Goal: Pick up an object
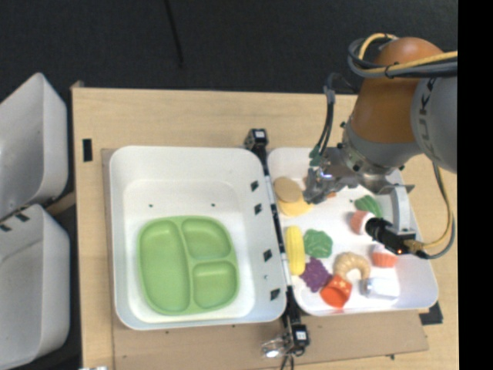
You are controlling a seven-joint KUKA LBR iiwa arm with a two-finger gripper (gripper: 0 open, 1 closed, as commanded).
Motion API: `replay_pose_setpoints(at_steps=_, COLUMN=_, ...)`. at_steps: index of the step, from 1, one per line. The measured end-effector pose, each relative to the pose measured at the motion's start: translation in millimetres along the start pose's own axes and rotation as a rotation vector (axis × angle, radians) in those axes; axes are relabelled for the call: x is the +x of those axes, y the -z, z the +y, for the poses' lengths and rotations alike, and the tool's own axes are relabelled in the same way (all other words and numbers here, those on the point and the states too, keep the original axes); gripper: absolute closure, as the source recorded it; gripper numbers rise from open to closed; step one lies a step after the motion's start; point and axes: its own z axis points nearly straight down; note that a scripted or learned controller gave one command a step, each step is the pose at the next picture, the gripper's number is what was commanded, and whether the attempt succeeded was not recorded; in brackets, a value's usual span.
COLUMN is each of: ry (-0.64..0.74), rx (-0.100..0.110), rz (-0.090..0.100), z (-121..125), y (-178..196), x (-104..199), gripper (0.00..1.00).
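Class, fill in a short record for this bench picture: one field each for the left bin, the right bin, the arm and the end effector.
left bin: holds a green tray with three compartments
right bin: toy foods, among them corn, broccoli, grapes, a red pepper
arm: reaches in from the right, over the right bin
end effector: low at the bin's far left corner, by a yellow piece; grip unclear
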Motion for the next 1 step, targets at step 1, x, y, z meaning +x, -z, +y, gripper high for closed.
replay_pose_setpoints(at_steps=1, ry=-0.001, rx=0.000, rz=-0.001, z=-12.0, y=-10.8, x=38.2, gripper=1.00)
